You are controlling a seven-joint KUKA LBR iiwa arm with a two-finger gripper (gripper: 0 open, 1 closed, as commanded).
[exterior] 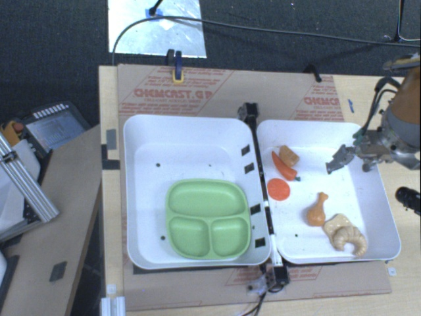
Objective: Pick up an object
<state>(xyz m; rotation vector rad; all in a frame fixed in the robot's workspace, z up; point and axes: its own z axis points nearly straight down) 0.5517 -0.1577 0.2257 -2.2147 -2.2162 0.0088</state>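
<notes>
The right bin holds several toy foods. A tan bread piece lies at its upper left, with a red-orange carrot-like stick just below it and a red-orange disc under that. An orange drumstick and a beige croissant lie nearer the front. My gripper hangs over the bin's upper right part, open, with nothing between its fingers. It is up and to the right of the drumstick, apart from all the foods.
The left bin holds a green three-compartment plate. A black divider clip strip runs between the bins. The bench's cardboard mat lies behind, with a yellow clamp at its far edge.
</notes>
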